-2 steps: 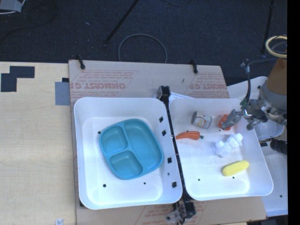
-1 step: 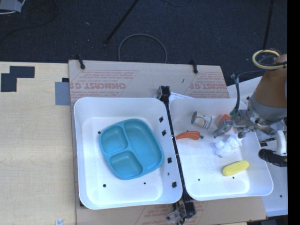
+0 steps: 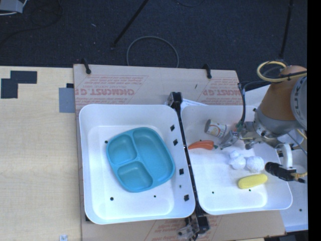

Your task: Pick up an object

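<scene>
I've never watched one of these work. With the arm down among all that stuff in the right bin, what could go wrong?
The pincer sits amid a tight cluster: orange tool, small can, white lumps. It might nudge one aside or catch two at once. The can lies on its side and could roll away.

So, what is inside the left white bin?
Inside the left bin lies one blue divided plate with three compartments. What is under the plate is covered.

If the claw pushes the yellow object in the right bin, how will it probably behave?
The yellow object looks long and rounded, so it may roll sideways. It lies flat on the right bin's smooth floor, so it probably slides easily. Its weight cannot be judged.
</scene>
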You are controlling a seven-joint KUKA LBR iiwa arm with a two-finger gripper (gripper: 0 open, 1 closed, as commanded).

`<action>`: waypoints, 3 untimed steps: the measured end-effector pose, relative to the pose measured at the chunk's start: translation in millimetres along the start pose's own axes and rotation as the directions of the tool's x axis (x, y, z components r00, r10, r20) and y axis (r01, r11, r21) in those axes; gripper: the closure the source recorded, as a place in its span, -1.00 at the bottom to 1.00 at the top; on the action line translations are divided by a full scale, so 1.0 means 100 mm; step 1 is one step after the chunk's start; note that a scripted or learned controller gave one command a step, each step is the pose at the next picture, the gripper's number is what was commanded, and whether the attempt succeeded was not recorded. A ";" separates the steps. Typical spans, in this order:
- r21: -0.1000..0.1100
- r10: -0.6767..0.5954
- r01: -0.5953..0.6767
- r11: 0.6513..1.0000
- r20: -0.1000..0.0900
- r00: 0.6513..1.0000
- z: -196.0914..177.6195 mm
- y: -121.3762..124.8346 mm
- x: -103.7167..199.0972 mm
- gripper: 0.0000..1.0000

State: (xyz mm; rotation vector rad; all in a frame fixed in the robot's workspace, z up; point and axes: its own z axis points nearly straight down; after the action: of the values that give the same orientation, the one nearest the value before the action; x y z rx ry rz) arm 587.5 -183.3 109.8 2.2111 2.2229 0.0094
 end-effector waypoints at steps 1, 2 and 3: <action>0.011 0.003 -0.003 1.000 -0.001 1.000 -0.08 -0.04 -0.01 1.00; 0.006 0.004 -0.004 1.000 0.001 1.000 -0.66 0.07 -0.01 1.00; 0.006 0.003 -0.003 1.000 0.001 1.000 -1.18 0.17 0.02 1.00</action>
State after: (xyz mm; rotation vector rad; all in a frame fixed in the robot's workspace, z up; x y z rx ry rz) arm 603.9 -181.6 228.4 2.2174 2.2215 0.0024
